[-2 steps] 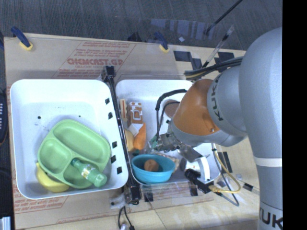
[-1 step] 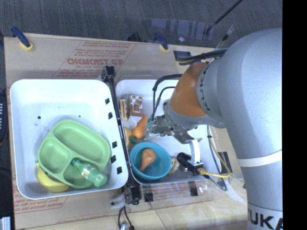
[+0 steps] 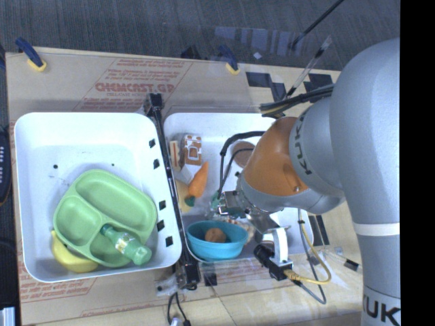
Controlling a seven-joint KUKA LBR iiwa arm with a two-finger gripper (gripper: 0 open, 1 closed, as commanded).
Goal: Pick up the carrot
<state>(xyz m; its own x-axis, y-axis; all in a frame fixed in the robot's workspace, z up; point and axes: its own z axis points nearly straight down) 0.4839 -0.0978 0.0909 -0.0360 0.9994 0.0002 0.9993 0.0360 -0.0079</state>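
The orange carrot (image 3: 198,179) lies tilted in the right bin (image 3: 204,124), near its left wall, just below a small brown and white box (image 3: 192,148). My gripper (image 3: 224,206) hangs over the middle of the right bin, to the right of the carrot and a little nearer the front, above the rim of a blue bowl (image 3: 216,242). The bulky wrist with the orange band (image 3: 272,165) hides the fingers. Nothing shows the carrot held.
The blue bowl holds a small brown ball (image 3: 215,235). A yellow piece (image 3: 183,175) lies beside the carrot. In the left bin (image 3: 41,134) sit a green divided plate (image 3: 102,212), a green bottle (image 3: 126,244) and a yellow object (image 3: 71,258). Cables trail at the front right.
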